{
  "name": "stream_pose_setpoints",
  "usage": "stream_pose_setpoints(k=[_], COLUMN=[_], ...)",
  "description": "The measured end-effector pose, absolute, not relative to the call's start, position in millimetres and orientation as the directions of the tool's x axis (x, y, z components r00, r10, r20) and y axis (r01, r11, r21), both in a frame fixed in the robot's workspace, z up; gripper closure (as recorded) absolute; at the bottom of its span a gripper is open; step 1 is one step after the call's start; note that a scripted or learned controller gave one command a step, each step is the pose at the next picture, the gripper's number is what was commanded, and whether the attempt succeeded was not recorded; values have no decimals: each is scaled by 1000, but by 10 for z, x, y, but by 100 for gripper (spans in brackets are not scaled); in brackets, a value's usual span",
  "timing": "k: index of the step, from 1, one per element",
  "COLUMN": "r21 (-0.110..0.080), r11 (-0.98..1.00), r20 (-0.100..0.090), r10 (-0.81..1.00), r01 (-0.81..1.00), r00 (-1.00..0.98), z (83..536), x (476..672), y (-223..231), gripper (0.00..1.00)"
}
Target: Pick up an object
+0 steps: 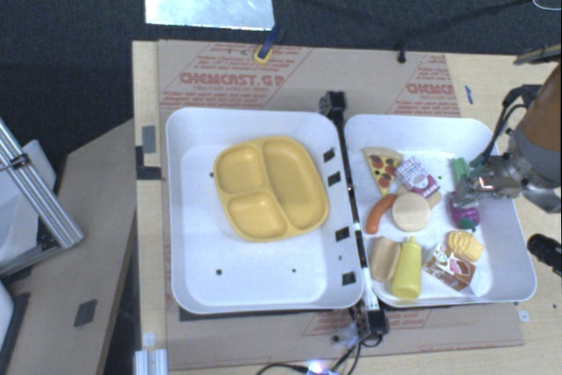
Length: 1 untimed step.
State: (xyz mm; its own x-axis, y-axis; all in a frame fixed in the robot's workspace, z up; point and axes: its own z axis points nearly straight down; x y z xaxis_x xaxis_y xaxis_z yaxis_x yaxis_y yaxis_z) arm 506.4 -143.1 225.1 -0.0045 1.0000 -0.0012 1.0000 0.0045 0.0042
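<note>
Even, perhaps slightly soft, overhead light

My grey metal arm (pixel 537 155) ends in a rounded wrist section with an orange band (pixel 553 92) above it. Thin dark cables (pixel 507 114) loop beside that band. My two-finger gripper (pixel 479 185) is a pale grey metal head with small reddish marks on its face.

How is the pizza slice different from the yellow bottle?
The pizza slice is a flat triangle with red dots on it; the yellow bottle is rounded and plain, with a narrow tip. The pizza slice lies near the far edge of the right bin, while the yellow bottle lies by the near edge. Both are toy foods lying in the same bin, and neither is touched by the end effector.
</note>
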Motion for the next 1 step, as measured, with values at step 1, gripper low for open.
stream_pose_setpoints(k=[1], r21=[2], r11=[8], r20=[1], r10=[1000], r01=[1000], r00=[-8], z=[2250], x=[4945], y=[-957], gripper=[100])
